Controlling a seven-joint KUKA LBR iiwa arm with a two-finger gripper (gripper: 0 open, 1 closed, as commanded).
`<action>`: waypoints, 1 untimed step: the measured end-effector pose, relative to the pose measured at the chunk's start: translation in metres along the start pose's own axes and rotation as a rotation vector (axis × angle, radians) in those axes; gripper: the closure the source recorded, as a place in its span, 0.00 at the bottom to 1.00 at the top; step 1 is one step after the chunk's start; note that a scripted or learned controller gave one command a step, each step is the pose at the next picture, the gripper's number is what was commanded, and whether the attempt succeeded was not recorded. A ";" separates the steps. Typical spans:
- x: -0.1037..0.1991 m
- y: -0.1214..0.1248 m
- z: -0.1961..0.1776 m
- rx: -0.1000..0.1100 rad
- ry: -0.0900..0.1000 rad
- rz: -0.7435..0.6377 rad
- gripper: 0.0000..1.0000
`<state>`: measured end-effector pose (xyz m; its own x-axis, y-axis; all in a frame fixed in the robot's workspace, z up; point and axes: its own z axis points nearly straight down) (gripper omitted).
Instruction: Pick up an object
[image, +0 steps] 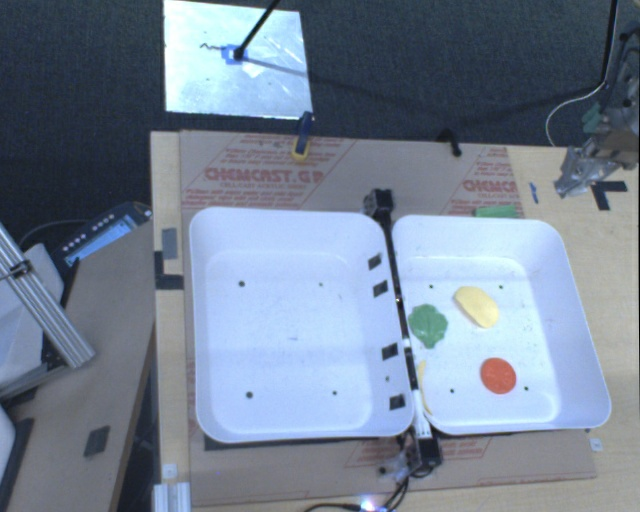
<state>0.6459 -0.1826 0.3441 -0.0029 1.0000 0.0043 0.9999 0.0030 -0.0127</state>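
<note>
Camera view puts you above the desk (250, 160), looking down at two white bins side by side. The left bin (290, 330) shows you its bare floor with a few dark dots. The right bin (545, 300) carries the goods: a green piece (428, 325) close to the dividing wall, a yellow piece (477, 306) just beside it toward the right, and an orange-red disc (498, 375) nearer the front. A pale sliver (421, 385) sits tight against the divider, too small for you to identify.

Around the bins, you've got a yellow and blue clip (301, 138) on the desk's far edge, a green strip (496, 211) peeking out behind the right bin's back rim, and a shiny metal sheet (238, 58) on the dark floor beyond. Black clips run down the seam between the bins. Nothing lies on top of the three pieces.

Now the end effector (580, 178): it's up at the far right corner, outside the right bin, partly cut off by the frame edge and blurred. Whether it's spread or closed, you cannot tell. The pieces sit well apart from it, nearer you and to its left, the yellow one closest.
</note>
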 end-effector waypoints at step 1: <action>0.107 0.011 -0.085 -0.025 -0.002 -0.013 1.00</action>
<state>0.6581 -0.0762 0.4297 -0.0156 0.9999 0.0019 0.9998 0.0156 0.0120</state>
